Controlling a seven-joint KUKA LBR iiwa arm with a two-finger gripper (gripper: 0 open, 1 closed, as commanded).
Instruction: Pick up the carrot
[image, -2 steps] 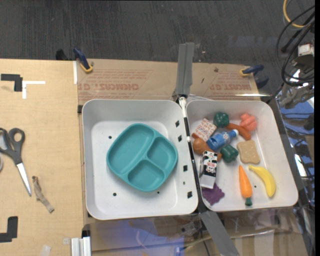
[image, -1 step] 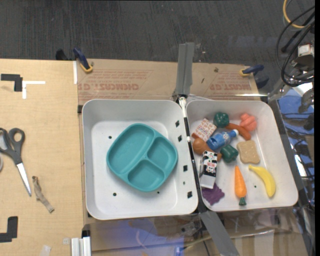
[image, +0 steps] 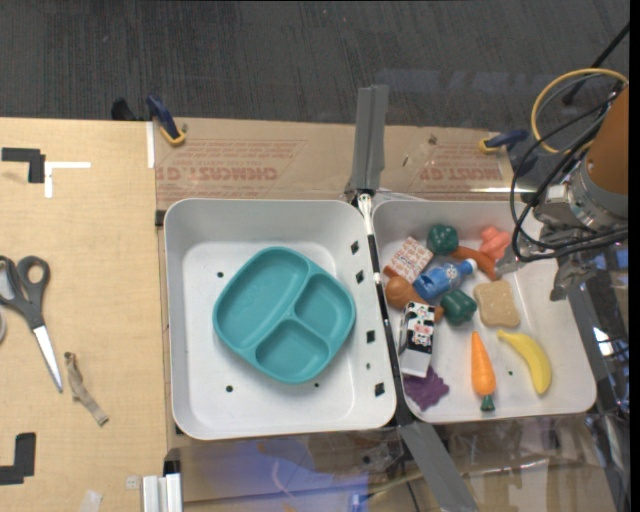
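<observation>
The carrot lies in the right bin, near its front, orange with its green stem end pointing toward the front edge. It lies flat between a purple bunch of grapes and a yellow banana. My gripper hangs over the right bin's far right side, above and to the right of the carrot, well apart from it. Dark cables and the wrist body blur its lower end.
A bread slice, milk carton, blue bottle, green items, a pink piece and a patterned box crowd the right bin's back left. A teal divided plate lies in the left bin. Scissors lie far left.
</observation>
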